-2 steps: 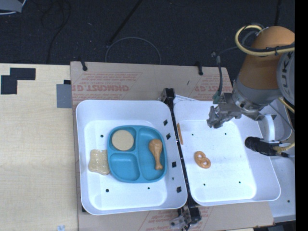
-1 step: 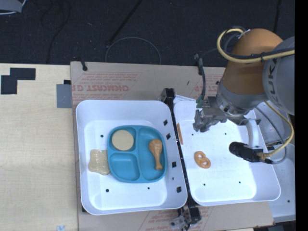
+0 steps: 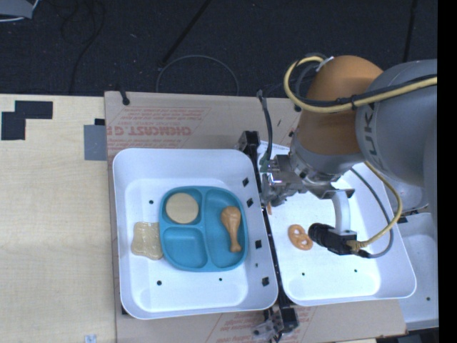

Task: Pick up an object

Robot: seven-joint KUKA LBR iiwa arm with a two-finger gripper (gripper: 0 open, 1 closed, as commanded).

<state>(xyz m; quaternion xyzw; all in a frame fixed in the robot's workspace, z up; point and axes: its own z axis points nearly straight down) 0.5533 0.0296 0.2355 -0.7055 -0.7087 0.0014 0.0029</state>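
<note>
Highest over the bench, and so closest to the lens, is the grey arm (image 3: 343, 113) with its orange band, reaching in from the right above the right bin (image 3: 357, 284). Its gripper (image 3: 271, 190) sits low at that bin's left wall, just beside the seam where the two bins meet. It is dark and partly hidden under the wrist, so I cannot tell whether it is open or closed, and nothing shows in its grasp.

A small brown pretzel (image 3: 300, 236) lies flat on the right bin's white floor, near the gripper and a little below and to the right of it in the view, apart from it.

Across the seam, the left bin (image 3: 178, 291) holds a blue divided tray (image 3: 187, 252). A round tan biscuit (image 3: 181, 207) rests in the tray's upper-left compartment, and a toy drumstick (image 3: 232, 227) lies in the long right compartment. Touching the tray's left edge, on the bin floor, is a pale, lumpy piece (image 3: 147, 240), perhaps bread.
</note>
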